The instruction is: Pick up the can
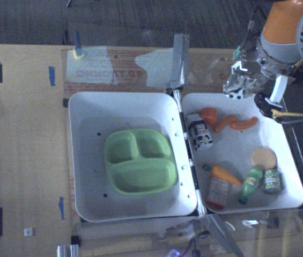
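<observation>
A small can [199, 134] with a black and white label lies on its side in the right bin [290, 159], close to the bin's left wall. A second short tin with a green label [272, 181] stands near the right bin's front right corner. My gripper [237, 89] hangs over the far rim of the right bin. It is up and to the right of the black and white can and well apart from it. Nothing shows in the gripper.
Near the can lie a red pepper [208, 114] and an orange sausage [238, 123]. A round bun [263, 157], a green bottle [250, 178], a carrot [226, 174] and a clear packet [218, 191] fill the front. The left bin [87, 116] holds a green divided plate [139, 161].
</observation>
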You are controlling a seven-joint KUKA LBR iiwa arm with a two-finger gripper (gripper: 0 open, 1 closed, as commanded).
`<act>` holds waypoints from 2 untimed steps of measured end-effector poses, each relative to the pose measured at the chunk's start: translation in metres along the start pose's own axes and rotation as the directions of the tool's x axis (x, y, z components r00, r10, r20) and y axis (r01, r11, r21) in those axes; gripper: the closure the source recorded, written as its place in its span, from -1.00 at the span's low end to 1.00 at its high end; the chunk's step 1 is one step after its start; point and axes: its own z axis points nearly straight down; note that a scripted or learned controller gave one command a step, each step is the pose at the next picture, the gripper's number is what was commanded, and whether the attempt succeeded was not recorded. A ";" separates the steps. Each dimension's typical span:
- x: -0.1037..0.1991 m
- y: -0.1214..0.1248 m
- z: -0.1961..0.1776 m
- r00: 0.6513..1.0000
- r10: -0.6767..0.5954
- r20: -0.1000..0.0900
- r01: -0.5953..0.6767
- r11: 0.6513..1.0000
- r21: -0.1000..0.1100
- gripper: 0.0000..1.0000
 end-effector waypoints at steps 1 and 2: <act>0.002 0.001 -0.010 1.000 -0.005 0.002 0.005 1.000 -0.003 1.00; -0.010 -0.041 -0.016 0.990 0.143 -0.002 -0.143 0.990 0.008 1.00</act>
